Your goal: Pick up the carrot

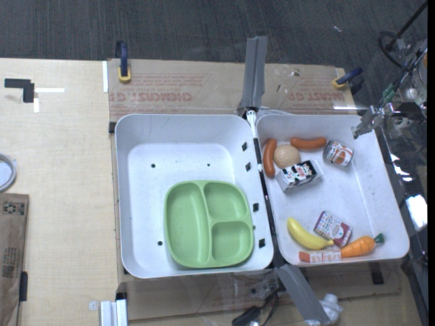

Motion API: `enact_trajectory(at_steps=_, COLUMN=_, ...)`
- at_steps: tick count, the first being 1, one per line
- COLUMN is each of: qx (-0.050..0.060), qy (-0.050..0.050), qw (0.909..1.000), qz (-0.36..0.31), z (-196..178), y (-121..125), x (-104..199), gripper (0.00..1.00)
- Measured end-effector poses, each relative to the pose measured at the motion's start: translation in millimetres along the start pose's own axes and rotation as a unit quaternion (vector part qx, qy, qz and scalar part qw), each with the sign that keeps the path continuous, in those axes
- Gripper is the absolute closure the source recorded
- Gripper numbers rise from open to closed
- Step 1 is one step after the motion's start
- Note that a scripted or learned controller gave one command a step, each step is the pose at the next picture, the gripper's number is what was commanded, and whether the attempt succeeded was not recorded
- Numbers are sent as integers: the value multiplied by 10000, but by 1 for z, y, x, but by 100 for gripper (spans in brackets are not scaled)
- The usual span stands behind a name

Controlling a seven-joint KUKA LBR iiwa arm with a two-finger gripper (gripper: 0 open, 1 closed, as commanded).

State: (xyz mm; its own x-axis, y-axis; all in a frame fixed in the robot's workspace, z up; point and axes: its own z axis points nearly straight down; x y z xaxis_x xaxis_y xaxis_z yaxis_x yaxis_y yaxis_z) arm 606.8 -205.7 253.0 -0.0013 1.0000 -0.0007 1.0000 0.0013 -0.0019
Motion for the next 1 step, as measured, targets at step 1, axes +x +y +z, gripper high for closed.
enact_trajectory(at_steps=1, qx=-3, qy=2, qw=9955, qz=-951, z=92, y=-27, x=46, gripper=0)
